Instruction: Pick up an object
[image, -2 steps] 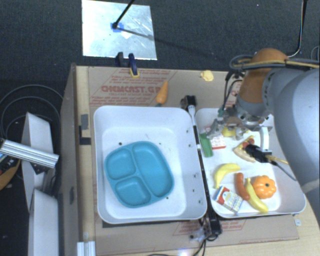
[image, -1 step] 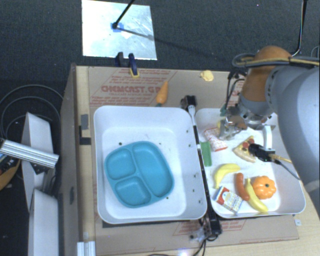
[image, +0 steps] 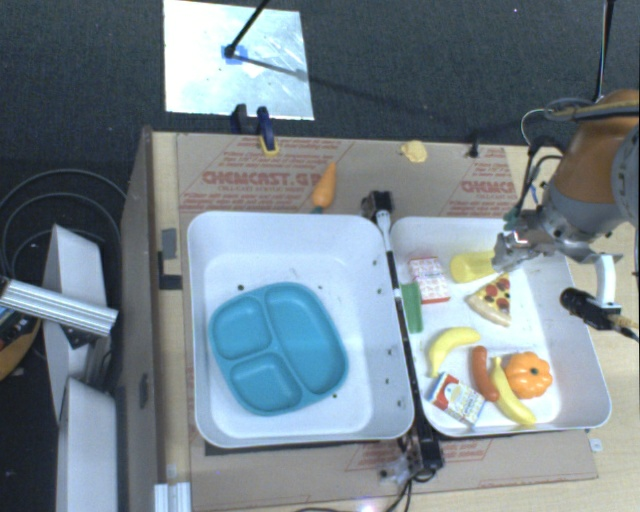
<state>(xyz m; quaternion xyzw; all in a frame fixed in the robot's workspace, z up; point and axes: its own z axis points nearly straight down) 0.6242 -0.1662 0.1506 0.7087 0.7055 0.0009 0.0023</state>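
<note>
Camera view: the left bin (image: 215, 260) holds a blue divided tray (image: 277, 346); the right bin (image: 575, 385) holds a yellow block (image: 470, 267), pizza slice (image: 493, 299), banana (image: 450, 345) and small pumpkin (image: 527, 374). The gripper (image: 512, 247) hovers at the right bin's upper part, just beside the yellow block and above the pizza slice. Finger state cannot be determined.

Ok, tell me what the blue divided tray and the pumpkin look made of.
Blue divided tray: likely moulded plastic, one even colour, rounded compartment ridges, soft sheen. Pumpkin: probably toy plastic, uniform bright orange with a slight gloss; too small to be certain.
</note>
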